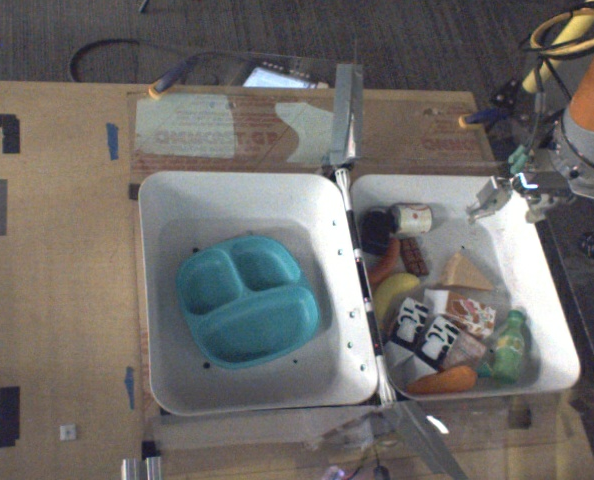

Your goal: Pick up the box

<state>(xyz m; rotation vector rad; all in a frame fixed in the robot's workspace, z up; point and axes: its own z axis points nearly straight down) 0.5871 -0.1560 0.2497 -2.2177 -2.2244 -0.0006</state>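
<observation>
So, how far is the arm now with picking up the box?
Nothing looks done yet. The box, black and white, lies in the right bin among the toy food, between a yellow fruit and a green bottle. In hand: the gripper is over the bin's far right corner, apart from the box and holding nothing. Left: move over the box, go down, grasp it and lift it.

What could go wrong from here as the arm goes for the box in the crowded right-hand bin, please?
1. The box lies packed among a carrot, a green bottle and black-and-white cartons, so the fingers may well catch a neighbour instead.
2. The gripper hangs over the bin's far right corner, away from the box, so its descent could clip the bin wall.
</observation>
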